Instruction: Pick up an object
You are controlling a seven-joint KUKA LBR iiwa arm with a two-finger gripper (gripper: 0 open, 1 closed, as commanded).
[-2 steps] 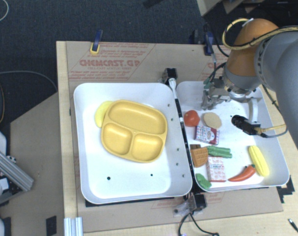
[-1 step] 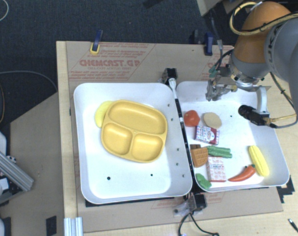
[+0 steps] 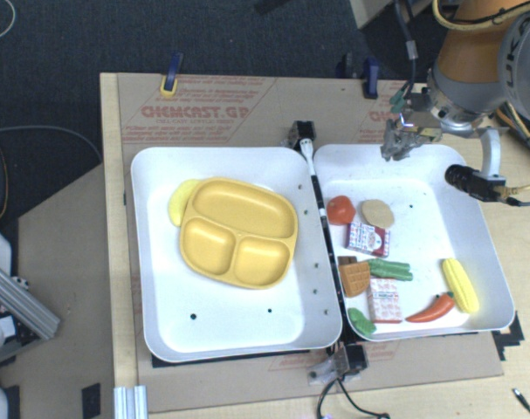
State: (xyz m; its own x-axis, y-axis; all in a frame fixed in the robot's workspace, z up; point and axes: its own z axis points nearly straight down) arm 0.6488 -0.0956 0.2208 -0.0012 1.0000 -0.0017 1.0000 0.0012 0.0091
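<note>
My gripper (image 3: 397, 149) hangs over the back rim of the right bin (image 3: 422, 168), at its far left corner, with nothing seen in it. Below it in that bin lie a red tomato (image 3: 340, 209), a tan round piece (image 3: 376, 213), a red-and-white packet (image 3: 368, 239), a green bean pod (image 3: 389, 270), a brown waffle (image 3: 355, 278), a second packet (image 3: 385, 304), a small green piece (image 3: 361, 321), a red chili (image 3: 432, 309) and a yellow corn cob (image 3: 459, 285).
The left bin (image 3: 160, 260) holds a yellow divided tray (image 3: 238, 232) with a yellow piece (image 3: 179, 201) poking out from under its left side. A black rail (image 3: 321, 225) runs between the bins. Blue and yellow clamps (image 3: 169, 75) grip the cardboard's back edge.
</note>
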